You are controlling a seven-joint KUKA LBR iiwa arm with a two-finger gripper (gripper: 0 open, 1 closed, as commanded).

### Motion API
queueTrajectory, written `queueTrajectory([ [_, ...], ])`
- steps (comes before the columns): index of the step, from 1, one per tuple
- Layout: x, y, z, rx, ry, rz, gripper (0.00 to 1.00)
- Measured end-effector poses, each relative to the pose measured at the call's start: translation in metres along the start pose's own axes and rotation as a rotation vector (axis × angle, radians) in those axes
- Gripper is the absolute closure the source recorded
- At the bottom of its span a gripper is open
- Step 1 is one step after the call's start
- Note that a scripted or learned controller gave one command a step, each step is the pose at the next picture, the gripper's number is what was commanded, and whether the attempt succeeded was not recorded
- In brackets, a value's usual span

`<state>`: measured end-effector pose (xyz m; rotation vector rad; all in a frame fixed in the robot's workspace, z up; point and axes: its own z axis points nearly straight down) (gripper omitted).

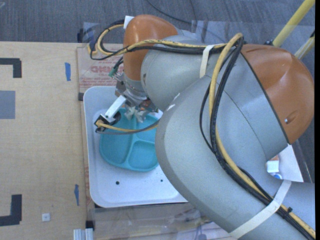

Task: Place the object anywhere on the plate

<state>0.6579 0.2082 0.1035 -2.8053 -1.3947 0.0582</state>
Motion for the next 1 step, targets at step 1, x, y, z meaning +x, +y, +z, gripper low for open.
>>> queueTrajectory([
  [1, -0.0327, -0.0643, -0.0461, -0.025, 0.022, 0.032, 1.00],
])
